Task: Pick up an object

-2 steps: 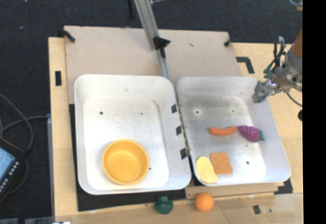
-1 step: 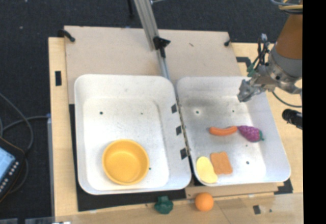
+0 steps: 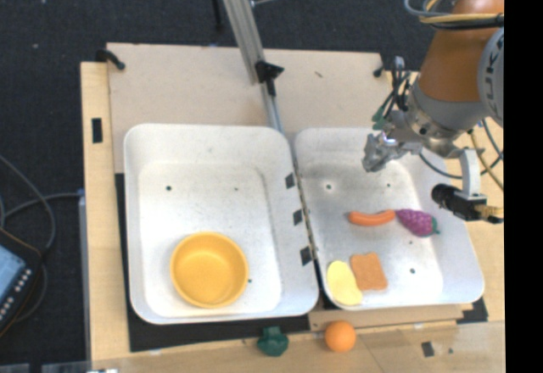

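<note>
- The gripper [image 3: 376, 153] is seen above the back of the right bin [image 3: 339, 151], pointing down — nothing is gripped between its fingers, and how far apart they stand cannot be told from this slanted view.
- No object has been lifted yet; the candidates lie toward the front of that bin, apart from the gripper.
- The carrot [image 3: 372, 217] is the nearest: a slim, smooth orange piece lying flat, its tip just beside the purple piece [image 3: 417, 221].
- For a clean pick, the fingers should be turned across the carrot's narrow width and brought down over its middle — away from the purple piece, so that it is not nudged.
- The purple piece looks knobbly and rounded, likely harder to pinch squarely.
- Further front, an orange slab [image 3: 369, 271] with a slightly rough face is set against a pale yellow piece [image 3: 342, 281], smooth and oval; being flat and touching, both would be awkward to get the fingers round.
- The bin floor is white, speckled and shallow, so a low descent is needed for anything lying flat.
- In the left bin [image 3: 153, 159] a glossy yellow bowl [image 3: 209, 269] stands upright; its thin rim could be pinched, though it is well apart from the gripper.
</note>
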